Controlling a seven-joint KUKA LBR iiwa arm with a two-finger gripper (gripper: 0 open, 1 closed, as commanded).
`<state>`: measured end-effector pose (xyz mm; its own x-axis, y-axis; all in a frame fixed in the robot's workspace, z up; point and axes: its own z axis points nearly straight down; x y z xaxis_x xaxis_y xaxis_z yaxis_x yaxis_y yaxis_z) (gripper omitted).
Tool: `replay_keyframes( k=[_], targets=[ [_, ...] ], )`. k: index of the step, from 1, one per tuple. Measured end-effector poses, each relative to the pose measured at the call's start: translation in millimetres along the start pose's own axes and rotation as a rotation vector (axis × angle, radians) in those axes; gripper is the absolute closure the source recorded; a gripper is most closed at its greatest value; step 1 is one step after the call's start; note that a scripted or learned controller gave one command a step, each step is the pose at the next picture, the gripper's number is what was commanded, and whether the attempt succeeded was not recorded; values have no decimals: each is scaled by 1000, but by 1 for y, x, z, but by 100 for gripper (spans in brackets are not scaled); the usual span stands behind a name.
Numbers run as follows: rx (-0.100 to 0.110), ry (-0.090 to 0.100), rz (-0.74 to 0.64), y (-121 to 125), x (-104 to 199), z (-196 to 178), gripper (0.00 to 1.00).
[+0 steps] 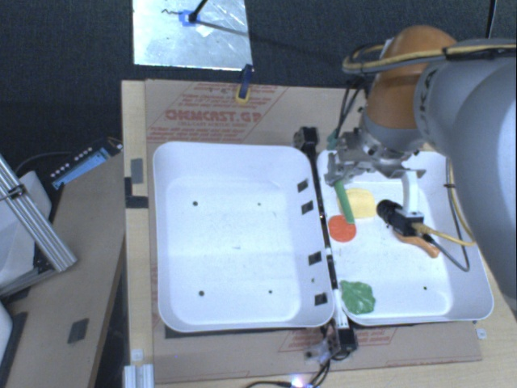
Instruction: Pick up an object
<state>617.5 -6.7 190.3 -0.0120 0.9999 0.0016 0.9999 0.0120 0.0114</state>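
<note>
1. Camera view, writing: the brown board (210,107) under the bins carries red print reading "CHEMCAST GP" along its far side. More red print near its front edge is too small to read.
2. Two white bins stand side by side on the board, the left bin (174,217) and the right bin (464,293), their inner walls touching.
3. The gripper (346,172) hangs over the far left corner of the right bin, close to the shared wall. Whether it is open or closed cannot be told, because its tip blends into the grey metal above it.
4. The stick (346,204), green, lies in the right bin. Its far end sits right under the gripper's tip and the rest reaches toward the camera. Whether the gripper clamps it or even touches it cannot be told.
5. The stick's long axis runs roughly front to back, nearly parallel to the shared wall. Its near end leans slightly toward the view's right.
6. A yellow block (363,204) lies against the stick's right side, just beside the gripper.
7. An orange-red disc (342,230) lies at the stick's near end, touching it.
8. A green lump (357,296) sits near the front left corner of the right bin, well apart from the gripper.
</note>
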Motion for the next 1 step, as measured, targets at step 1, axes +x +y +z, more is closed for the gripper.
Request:
replay_keyframes(
  k=[1],
  targets=[
    [-7,1,5,-69,13,-206,100]
  ],
)
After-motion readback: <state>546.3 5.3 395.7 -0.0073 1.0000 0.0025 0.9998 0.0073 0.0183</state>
